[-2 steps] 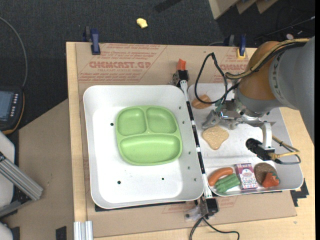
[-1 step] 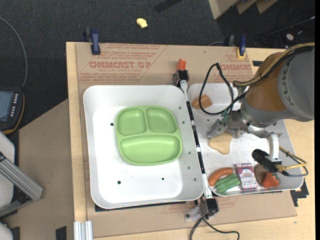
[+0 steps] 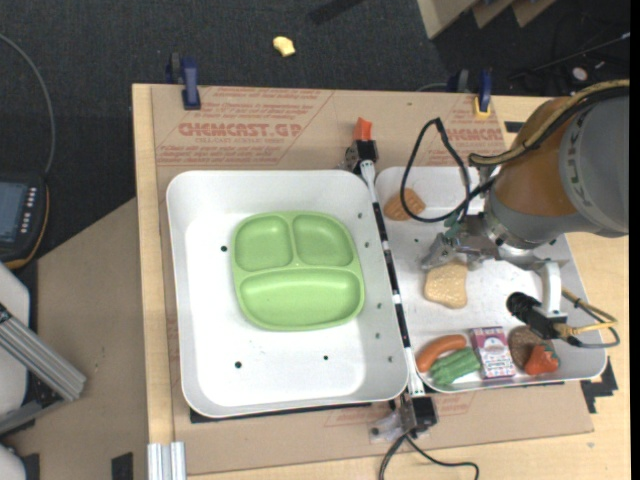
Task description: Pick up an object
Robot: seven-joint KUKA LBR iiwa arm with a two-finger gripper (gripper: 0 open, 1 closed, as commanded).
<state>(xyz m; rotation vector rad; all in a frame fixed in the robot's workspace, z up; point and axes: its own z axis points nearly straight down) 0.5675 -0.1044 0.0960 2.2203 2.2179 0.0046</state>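
Note:
The right bin holds a tan bread-like piece, an orange round piece at its far left corner, and along its near edge an orange carrot, a green vegetable, a small pink box and a dark brown and red piece. My gripper hangs low over the right bin, just above the far edge of the tan piece. Nothing shows between its fingers.
The left bin holds a green three-compartment plate. The arm with its orange band and black cables covers the right bin's far right part. Clamps stand along the bench's far edge. A small yellow thing lies on the floor beyond.

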